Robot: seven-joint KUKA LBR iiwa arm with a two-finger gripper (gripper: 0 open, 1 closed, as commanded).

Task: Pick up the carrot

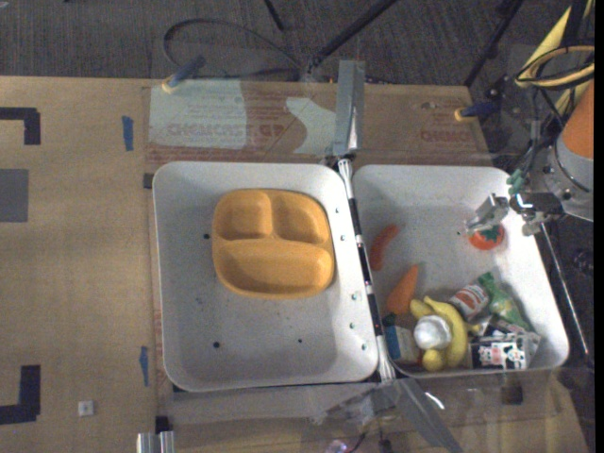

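Note:
The carrot [404, 289], orange and tapered, lies in the right bin [429, 192] near its left wall, tip toward the back. A smaller orange-red curved piece [382, 245] lies just behind it. My gripper [489, 217] hangs over the right side of this bin, well to the right of the carrot and a little further back. It is directly above a small round red-orange item [486, 239]. Nothing shows in the gripper's hold.
An orange divided plate [274, 242] sits in the left bin [179, 281]. At the right bin's front lie a yellow toy [451, 333], a white bottle [432, 331], a small red-labelled bottle [469, 298], a green item [500, 302] and a small carton [500, 352], close to the carrot.

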